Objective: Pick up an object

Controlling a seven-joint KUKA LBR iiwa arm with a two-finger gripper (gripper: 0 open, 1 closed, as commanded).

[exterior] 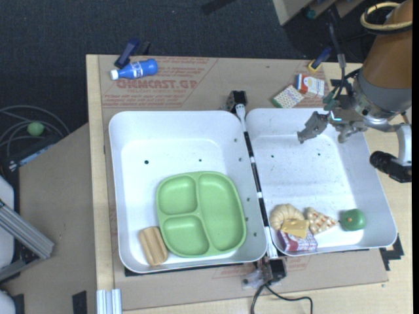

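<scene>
Green plate (200, 213) beside tan block (152, 245)

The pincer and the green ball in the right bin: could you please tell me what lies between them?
In the camera view, bare white bin floor lies between the pincer and the green ball; the pastry pieces sit off to the ball's left.

A pale wooden bench (98, 175) stands on dark blue carpet (46, 38), with grey cables (16, 133) coiled at left.
</scene>
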